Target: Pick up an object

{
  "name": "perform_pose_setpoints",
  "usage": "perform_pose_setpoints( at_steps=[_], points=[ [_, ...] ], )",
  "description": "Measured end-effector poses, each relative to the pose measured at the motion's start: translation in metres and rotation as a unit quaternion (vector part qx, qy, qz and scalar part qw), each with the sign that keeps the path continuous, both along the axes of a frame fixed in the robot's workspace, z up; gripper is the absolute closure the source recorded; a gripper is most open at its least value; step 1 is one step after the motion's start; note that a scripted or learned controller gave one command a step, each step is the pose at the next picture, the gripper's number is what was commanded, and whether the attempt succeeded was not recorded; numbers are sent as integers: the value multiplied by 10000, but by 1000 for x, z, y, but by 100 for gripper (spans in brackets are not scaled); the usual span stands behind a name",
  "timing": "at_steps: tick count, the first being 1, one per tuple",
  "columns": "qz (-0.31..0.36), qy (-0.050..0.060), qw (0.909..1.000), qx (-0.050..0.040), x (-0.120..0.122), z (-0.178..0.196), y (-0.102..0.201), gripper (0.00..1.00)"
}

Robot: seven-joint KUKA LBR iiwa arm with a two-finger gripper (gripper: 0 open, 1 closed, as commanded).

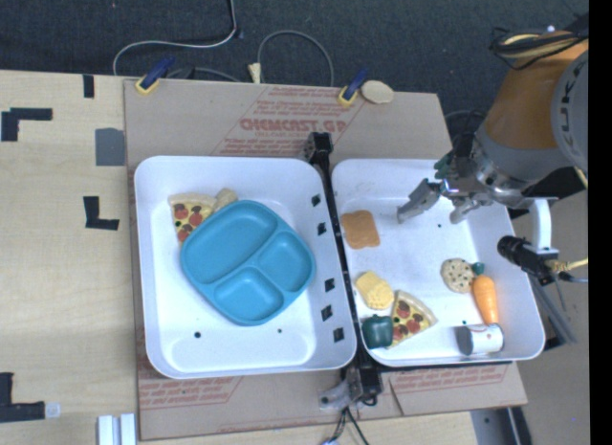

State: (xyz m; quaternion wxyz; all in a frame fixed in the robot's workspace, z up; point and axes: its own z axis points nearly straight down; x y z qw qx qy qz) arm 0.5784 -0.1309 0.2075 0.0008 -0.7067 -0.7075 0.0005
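Left bin (153, 242): holds a blue divided plate (247, 259) across its middle, tilted corner to corner; a pizza slice (189, 213) lies at the plate's upper-left edge, partly tucked under it, near the bin's upper-left corner. Right bin (382, 180): a tan toast slice (360, 230) near the left wall; below it a yellow waffle-like piece (375, 291); just beside that, toward the lower-left corner, a second pizza wedge (411, 316) touching a dark green item (376, 331) whose kind cannot be told. Toward the right wall: a chocolate-chip cookie (456, 274), an orange carrot (486, 298) just beside it, and a white-and-grey cylinder (478, 340) at the lower-right corner. Gripper (442, 202): hangs over the upper middle of the right bin, fingers spread apart and nothing between them; bare bin floor lies beneath. Task thing: no object is singled out; the toast slice lies nearest the fingers, to their left. Risks, as judged: descent from this spot would likely close on bare floor, since nothing sits under the fingers. The toast is flat and may give the fingers no edge to catch. The cookie and carrot sit close together by the right wall, so a try there could nudge one aside or strike the wall.
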Motion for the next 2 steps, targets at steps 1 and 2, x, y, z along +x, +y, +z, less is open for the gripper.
perform_pose_setpoints(
  at_steps=[1,2],
  points=[
    [19,-27,10000,-16,40,-129,37,0],
    [2,-42,10000,-13,41,-110,35,100]
  ],
)
